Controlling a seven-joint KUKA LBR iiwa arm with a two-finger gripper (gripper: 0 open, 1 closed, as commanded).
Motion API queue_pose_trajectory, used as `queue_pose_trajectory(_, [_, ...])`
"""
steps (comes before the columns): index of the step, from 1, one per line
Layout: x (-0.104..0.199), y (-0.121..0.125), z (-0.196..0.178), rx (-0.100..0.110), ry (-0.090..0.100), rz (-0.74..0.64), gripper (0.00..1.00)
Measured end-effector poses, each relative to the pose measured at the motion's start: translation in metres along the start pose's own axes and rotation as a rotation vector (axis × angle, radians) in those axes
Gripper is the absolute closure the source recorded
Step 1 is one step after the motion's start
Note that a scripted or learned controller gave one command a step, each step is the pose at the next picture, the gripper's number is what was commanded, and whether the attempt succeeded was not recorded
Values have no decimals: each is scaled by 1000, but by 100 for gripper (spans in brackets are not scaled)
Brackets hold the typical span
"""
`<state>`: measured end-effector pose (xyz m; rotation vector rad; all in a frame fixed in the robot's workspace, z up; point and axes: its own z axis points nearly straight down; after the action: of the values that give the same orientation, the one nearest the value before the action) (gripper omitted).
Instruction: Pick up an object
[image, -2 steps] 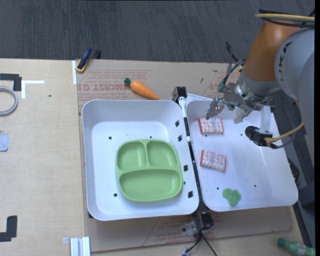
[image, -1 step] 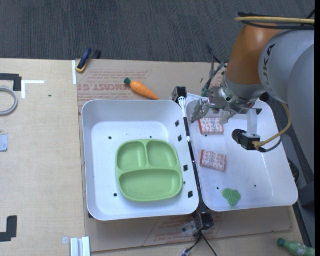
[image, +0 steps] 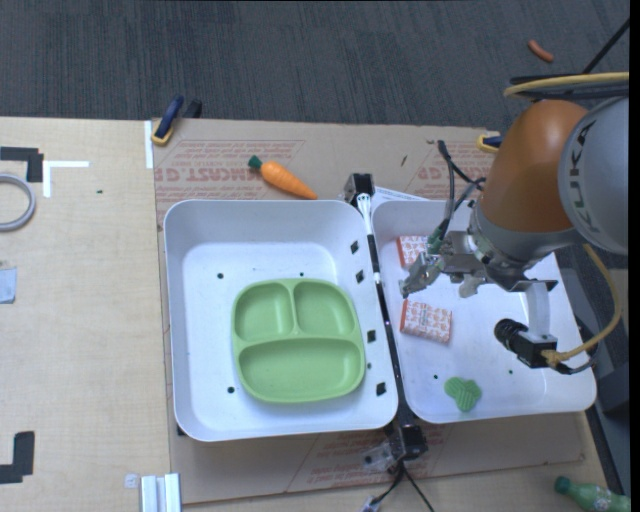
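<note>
A: Green bottle (image: 590, 491) lies at the bottom right corner, off the table edge, not your concern. Next up, a green leafy toy (image: 462, 392) in the right bin (image: 560, 400), near its front wall.

B: What's the pick?

A: You'd likely go for the red-and-white packet (image: 426, 320), lying flat mid-bin, just under the tool (image: 437, 268). Looks light, boxy, probably thin card or foil, may slip or crush. Take it across its short sides.

B: Tool state?

A: Can't tell how wide it stands; the wrist hides most of it. It hovers above the packet, nothing seen in its hold.

B: Anything in the way?

A: Second packet (image: 411, 249) just behind, near the bin divider. Watch that wall. A black cable end (image: 525, 342) dangles to the right of the packet.

B: Left side?

A: Left bin (image: 190, 300) holds a green divided plate (image: 297, 340). Toy carrot (image: 283, 177) sits on the cardboard behind it, well apart.
</note>
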<state>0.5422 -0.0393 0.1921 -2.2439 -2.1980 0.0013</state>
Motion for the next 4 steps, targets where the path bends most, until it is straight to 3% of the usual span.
queue_pose_trajectory(1, [22,-29,0,-1,0,-337,0])
queue_pose_trajectory(2, [16,58,0,-2,-1,-512,0])
queue_pose_trajectory(3, [-19,92,-1,-4,-2,-774,0])
queue_pose_trajectory(4, [34,86,0,-2,-1,-861,0])
